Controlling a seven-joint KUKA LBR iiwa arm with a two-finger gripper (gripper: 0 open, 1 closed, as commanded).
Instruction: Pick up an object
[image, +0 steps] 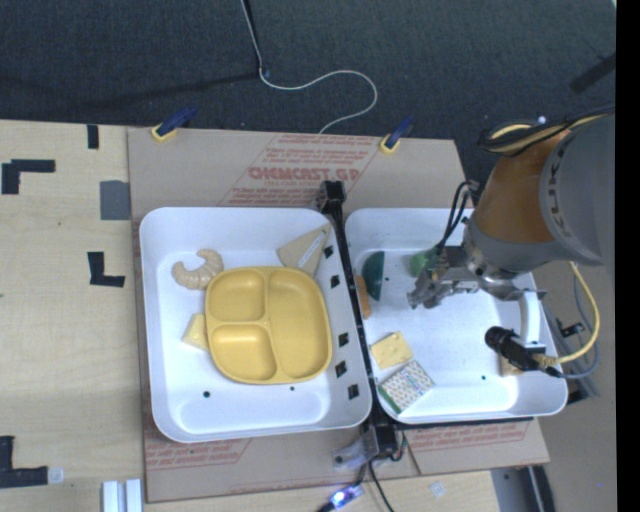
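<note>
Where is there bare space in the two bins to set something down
Right bin: bare floor between the gripper above and the yellow piece and patterned packet at its left. Left bin: a strip along the near wall below the yellow divided plate, and the far left corner. Crowded around the plate and at the divider by the green object.

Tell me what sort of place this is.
Probably a robotics lab's grasping test bench, not a kitchen: a grey arm reaches over two white bins of toy-like items, such as a yellow divided plate, set on clamped cardboard.
</note>
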